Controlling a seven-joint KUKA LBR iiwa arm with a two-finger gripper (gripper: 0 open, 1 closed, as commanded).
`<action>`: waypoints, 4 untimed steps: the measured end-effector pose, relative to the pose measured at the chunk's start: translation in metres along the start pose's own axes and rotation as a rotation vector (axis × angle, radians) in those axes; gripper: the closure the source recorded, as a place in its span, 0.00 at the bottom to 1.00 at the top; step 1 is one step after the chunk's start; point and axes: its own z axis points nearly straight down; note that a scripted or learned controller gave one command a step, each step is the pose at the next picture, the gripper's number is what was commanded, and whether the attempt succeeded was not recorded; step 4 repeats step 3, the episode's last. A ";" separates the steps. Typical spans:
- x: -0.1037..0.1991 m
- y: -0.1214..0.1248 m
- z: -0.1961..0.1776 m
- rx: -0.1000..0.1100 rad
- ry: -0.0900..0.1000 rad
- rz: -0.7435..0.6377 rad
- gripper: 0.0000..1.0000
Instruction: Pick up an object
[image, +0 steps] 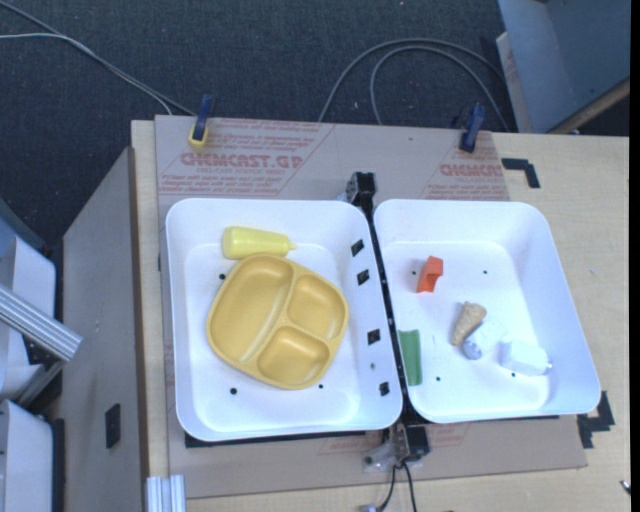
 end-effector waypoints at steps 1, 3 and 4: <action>0.000 0.001 -0.012 -0.005 -0.003 -0.001 1.00; 0.000 0.002 -0.035 -0.015 -0.009 -0.004 1.00; 0.000 0.002 -0.035 -0.015 -0.009 -0.004 1.00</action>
